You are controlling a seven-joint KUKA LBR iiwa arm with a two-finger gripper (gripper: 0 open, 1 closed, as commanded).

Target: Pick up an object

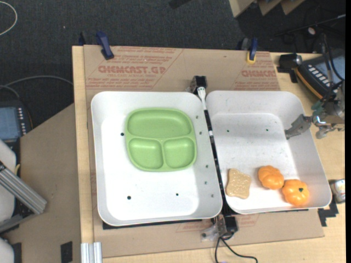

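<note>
In the right bin (pixel 247 111), three small objects lie along the near wall. A tan, bread-like piece (pixel 239 183) sits at the near left. Beside it are two small orange pumpkin-shaped toys, one (pixel 270 177) just right of the bread and the other (pixel 296 192) in the near right corner. My gripper (pixel 299 126) reaches in over the bin's right rim, its grey tip low by the right wall. It is well behind the pumpkins and touches none of the objects.
The left bin (pixel 109 163) holds a green three-compartment plate (pixel 161 139). A black divider strip (pixel 208 141) runs between the bins. Clamps (pixel 104 44) and cables sit on the brown board behind the bins.
</note>
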